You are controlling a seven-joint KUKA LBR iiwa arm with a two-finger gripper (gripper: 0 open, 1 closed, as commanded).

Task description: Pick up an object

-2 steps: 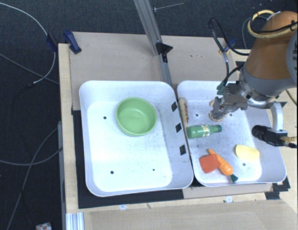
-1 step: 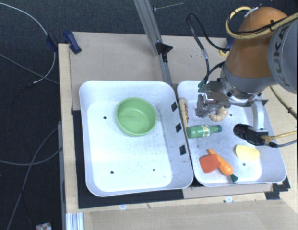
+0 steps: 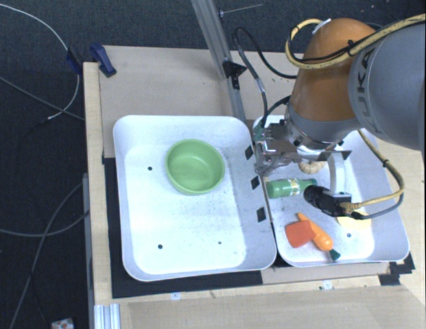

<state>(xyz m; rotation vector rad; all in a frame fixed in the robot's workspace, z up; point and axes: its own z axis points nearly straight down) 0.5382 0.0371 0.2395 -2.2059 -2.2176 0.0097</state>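
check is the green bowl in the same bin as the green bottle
No, the green bowl sits in the left bin; the green bottle lies in the right bin.

Green bowl [image 3: 195, 166], white bins [image 3: 134, 184] — orange, perhaps carrot-like, toy [image 3: 310, 234].

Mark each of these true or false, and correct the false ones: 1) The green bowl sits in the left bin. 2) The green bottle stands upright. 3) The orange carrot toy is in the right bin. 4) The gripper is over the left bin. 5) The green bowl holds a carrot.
1) True: the green bowl sits in the left bin.
2) False: the green bottle lies on its side.
3) True: the orange carrot toy lies near the front of the right bin.
4) False: the gripper is over the right bin, just above the green bottle.
5) False: nothing is seen inside the green bowl.
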